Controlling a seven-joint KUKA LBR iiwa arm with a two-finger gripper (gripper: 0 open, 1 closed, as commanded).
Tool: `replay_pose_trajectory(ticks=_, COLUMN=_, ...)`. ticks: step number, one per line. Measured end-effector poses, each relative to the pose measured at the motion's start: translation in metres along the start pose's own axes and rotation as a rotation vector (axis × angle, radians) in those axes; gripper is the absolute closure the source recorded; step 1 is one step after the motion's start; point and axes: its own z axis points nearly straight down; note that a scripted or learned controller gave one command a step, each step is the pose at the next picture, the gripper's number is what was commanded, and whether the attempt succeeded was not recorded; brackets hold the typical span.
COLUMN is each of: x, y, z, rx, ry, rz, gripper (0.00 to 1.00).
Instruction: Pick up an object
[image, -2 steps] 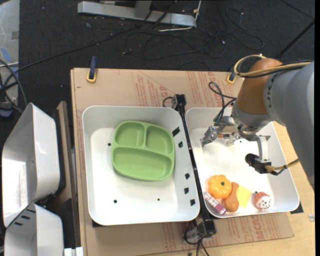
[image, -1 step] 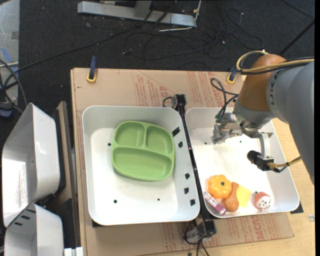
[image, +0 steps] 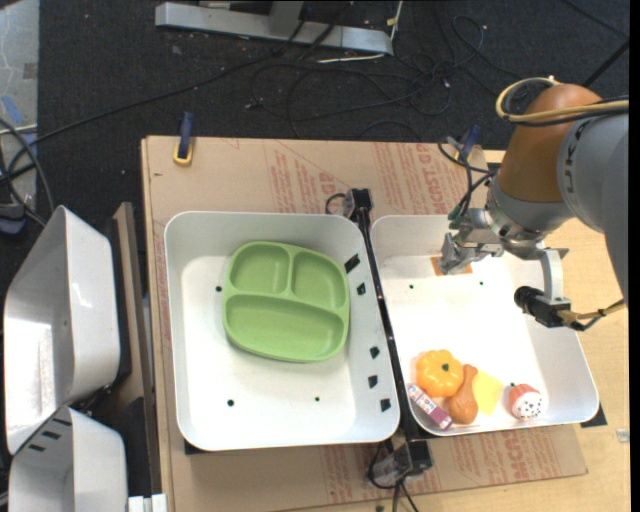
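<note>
Gripper (image: 462, 257) over far-left part of right bin (image: 520, 330), against small orange item; finger state cannot tell. Toys clustered at near edge of right bin: orange pumpkin (image: 439, 371), drumstick (image: 465, 398), yellow piece (image: 488, 391), pink-white ball (image: 524, 402). Green divided plate (image: 287, 301) in left bin (image: 190, 330). Both bins on counter (image: 260, 170).

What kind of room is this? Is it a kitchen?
Probably a robot lab, not a kitchen. A robot arm reaches over two white bins on a cardboard-topped bench, cables trail over the dark floor, and the food by the green tray looks like toys.
</note>
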Motion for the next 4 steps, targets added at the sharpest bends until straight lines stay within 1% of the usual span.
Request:
replay_pose_trajectory(ticks=1, x=-0.006, y=0.003, z=-0.045, rx=0.0, ry=0.0, rz=-0.001, gripper=1.0)
replay_pose_trajectory(ticks=2, x=-0.007, y=-0.003, z=-0.106, rx=-0.002, ry=0.0, rz=-0.003, gripper=1.0)
replay_pose_trajectory(ticks=3, x=-0.007, y=-0.002, z=-0.109, rx=0.003, ry=0.0, rz=-0.003, gripper=1.0)
replay_pose_trajectory(ticks=4, x=0.037, y=-0.008, z=-0.103, rx=0.007, ry=0.002, rz=-0.008, gripper=1.0)
